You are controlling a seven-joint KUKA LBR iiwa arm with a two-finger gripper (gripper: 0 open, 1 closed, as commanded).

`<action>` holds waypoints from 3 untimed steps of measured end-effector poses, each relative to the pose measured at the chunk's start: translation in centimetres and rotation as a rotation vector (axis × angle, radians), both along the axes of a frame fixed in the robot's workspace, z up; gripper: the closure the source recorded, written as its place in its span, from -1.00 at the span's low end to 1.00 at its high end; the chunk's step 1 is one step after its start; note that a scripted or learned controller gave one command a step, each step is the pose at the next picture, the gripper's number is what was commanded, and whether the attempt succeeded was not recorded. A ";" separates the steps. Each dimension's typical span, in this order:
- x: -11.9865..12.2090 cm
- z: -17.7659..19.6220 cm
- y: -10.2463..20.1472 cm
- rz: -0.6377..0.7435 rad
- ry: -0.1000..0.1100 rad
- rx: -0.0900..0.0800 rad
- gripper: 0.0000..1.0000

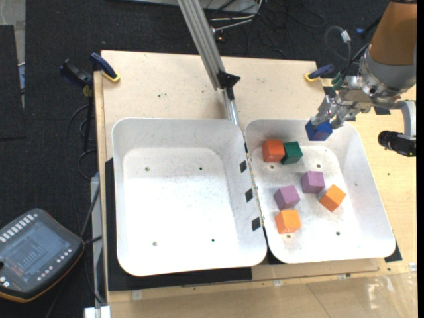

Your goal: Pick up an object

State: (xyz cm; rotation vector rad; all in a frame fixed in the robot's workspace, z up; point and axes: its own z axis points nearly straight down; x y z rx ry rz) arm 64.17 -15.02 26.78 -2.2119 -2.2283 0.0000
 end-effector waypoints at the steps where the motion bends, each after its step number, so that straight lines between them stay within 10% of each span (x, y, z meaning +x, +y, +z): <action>1: 0.1 -0.2 6.4 0.002 0.000 0.000 1.00; 3: 0.7 -2.7 16.8 0.000 -0.001 0.000 1.00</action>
